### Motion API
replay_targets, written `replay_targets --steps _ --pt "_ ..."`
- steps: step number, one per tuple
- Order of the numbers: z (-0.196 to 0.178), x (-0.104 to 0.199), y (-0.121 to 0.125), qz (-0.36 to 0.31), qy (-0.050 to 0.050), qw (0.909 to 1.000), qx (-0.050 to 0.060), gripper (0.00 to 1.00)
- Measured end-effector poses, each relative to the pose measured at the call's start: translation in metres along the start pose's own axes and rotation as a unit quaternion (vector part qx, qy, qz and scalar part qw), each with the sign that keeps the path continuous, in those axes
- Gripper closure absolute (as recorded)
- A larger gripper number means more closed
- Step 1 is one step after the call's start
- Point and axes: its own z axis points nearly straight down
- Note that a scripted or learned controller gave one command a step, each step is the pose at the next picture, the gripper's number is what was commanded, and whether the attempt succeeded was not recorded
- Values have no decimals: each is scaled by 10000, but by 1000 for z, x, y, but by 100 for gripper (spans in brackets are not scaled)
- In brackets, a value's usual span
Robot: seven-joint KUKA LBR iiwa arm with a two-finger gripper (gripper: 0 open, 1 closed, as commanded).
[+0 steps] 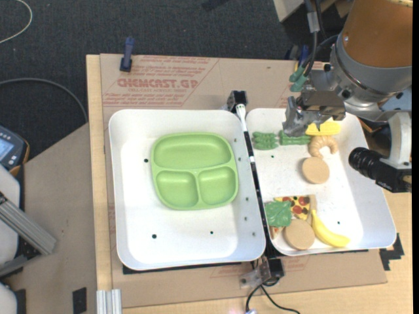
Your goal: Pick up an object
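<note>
a cardboard-covered bench point(163, 77) on dark carpet bears two white bins; the left bin point(131, 175) holds a green divided plate point(194, 170). the right bin point(366, 195) holds a tan disc point(315, 171), a croissant-like piece point(323, 146), a pizza slice point(298, 207), a banana point(327, 231), a leafy green piece point(277, 212) and another round disc point(300, 235). the gripper point(298, 124) hangs over the bin's far left part, just above a green toy point(278, 139) lying long axis left-right; whether its fingers grip it cannot be told
</note>
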Motion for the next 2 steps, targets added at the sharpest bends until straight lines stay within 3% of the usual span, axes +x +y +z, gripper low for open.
replay_targets --steps 1,2 --pt "41 -70 -8 55 -28 9999 124 100" --pt "186 -143 20 52 -32 9998 175 100"
